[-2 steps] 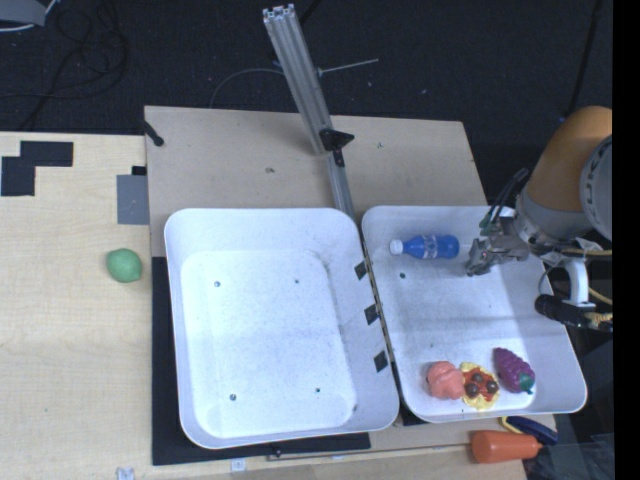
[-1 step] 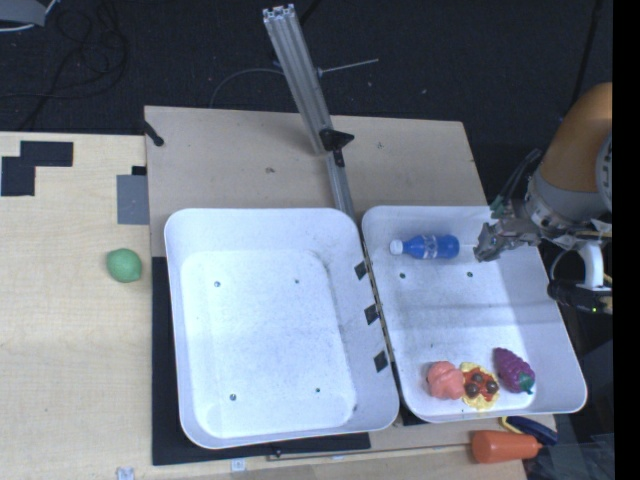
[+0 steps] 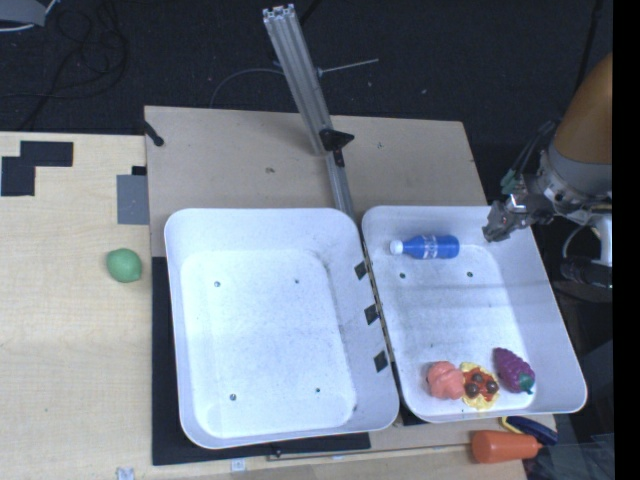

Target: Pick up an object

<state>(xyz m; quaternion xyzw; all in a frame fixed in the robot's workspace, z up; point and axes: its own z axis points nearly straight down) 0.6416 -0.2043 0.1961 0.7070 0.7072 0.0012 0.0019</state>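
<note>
Two shallow white bins sit side by side on the bench [image 3: 250, 158]. The left bin [image 3: 195, 238] takes up the centre of the frame, and the right bin [image 3: 540, 298] lies just beside it toward the right.

In the right bin, a blue bottle [image 3: 428, 247] with a white cap lies on its side near the upper edge, cap pointing toward the left of the frame. Along the bin's lower edge three small things are grouped together: an orange-pink piece [image 3: 445, 380], a yellow and dark patterned piece [image 3: 480, 385] touching or just beside it, and a purple grape-like cluster [image 3: 513, 370] to their right.

The arm [image 3: 585, 128] enters from the upper right of the frame, its orange band at the frame edge. The end effector [image 3: 498, 225] hangs over the upper right corner of the right bin, near the bottle but apart from it, to the bottle's right. Nothing is seen between its fingers; whether they are spread or pressed together cannot be told from this angle.

Outside the bins, a green ball [image 3: 125, 265] rests on the bench at the left of the frame, well apart from the left bin. An orange carrot-like object [image 3: 503, 446] lies below the right bin at the lower right. A metal rail [image 3: 308, 93] runs at a slant from the top centre down toward the gap between the bins.
</note>
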